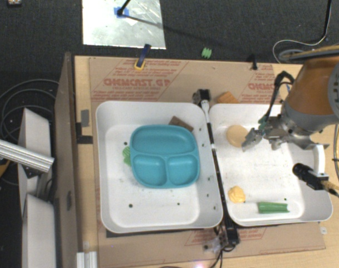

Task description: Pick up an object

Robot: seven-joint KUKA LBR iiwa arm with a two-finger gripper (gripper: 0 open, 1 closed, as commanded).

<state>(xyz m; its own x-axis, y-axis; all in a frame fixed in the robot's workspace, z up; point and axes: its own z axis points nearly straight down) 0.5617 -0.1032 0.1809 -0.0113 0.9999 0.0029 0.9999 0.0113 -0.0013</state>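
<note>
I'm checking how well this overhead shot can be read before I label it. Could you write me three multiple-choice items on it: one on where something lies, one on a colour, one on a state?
1. Where does the blue divided tray lie?
A. In the left bin
B. In the right bin
C. On the floor

2. What colour is the long piece near the front edge of the right bin?
A. Red
B. Green
C. Black

3. How does the gripper stand to the tan round object?
A. It lifts it high above the bench
B. It hangs over the left bin
C. It is low in the right bin, right beside the object

Answers:
1. A, since the tray sits inside the left bin.
2. B, as the piece is plainly green.
3. C, since the gripper's tip is next to the object, which rests on the bin floor.
</note>
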